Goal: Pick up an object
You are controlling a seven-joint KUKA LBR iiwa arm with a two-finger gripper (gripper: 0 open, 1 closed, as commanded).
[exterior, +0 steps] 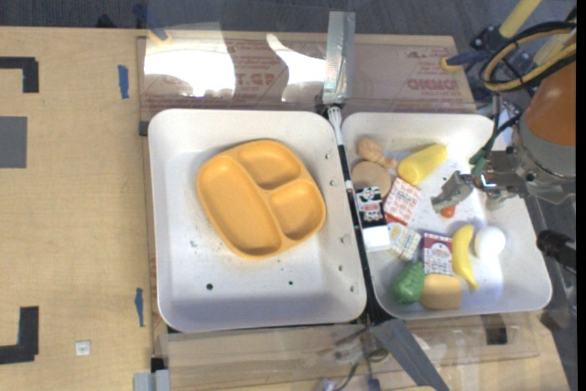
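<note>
Glossy orange plastic on the divided plate (262, 197); smooth white plastic on both bins (174, 142), speckled dark. Matt pale wood on the bench (73, 197). Bare shiny metal at the gripper (453, 190).

Orange three-section plastic plate (263, 197) glows against the white left bin (174, 288). In the white right bin (536, 288), beyond the metal fingers (450, 190): a yellow banana (465, 254), a green toy vegetable (409, 284), a red-and-white packet (402, 201), a black-and-white carton (370, 204).
</note>
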